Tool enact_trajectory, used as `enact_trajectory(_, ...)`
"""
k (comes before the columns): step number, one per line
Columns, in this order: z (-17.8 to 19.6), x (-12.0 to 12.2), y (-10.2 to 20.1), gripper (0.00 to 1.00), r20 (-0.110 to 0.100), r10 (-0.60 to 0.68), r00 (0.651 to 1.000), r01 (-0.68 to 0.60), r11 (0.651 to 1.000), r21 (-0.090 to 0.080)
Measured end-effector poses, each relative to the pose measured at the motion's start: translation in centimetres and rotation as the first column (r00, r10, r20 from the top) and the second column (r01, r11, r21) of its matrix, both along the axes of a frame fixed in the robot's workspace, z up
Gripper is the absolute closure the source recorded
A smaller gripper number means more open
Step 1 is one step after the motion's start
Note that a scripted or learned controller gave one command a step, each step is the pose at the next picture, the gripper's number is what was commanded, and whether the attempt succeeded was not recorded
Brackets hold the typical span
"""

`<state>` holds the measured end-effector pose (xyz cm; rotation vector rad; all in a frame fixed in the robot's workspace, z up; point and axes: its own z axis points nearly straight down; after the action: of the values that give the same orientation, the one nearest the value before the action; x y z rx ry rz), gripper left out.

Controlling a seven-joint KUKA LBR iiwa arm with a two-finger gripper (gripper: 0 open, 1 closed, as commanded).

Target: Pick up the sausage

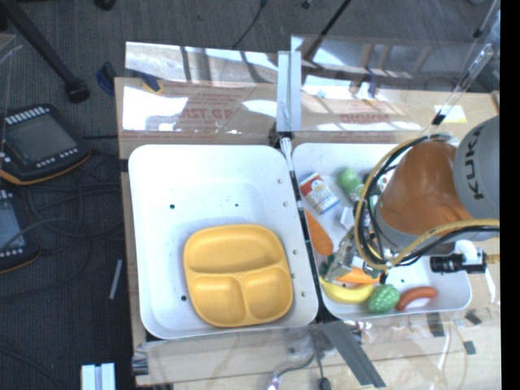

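The sausage (416,297) lies at the right bin's (455,299) near edge, at about four o'clock from the gripper (351,260) and just beside a green piece (383,299). The gripper's opening cannot be told (cables cover it). The arm's grey shell reads what seems "KU".

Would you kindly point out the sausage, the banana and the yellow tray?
sausage (417,297), camera view, middle of its red body.
banana (348,292), camera view, its curved middle.
yellow tray (237,274), camera view, central divider ridge.
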<state>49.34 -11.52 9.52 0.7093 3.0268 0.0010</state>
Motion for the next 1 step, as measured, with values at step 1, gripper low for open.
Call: enact_trajectory(1,-0.12,3.45,1.01,1.0,-0.025,0.477,0.879,-0.477,0.879,-0.005)
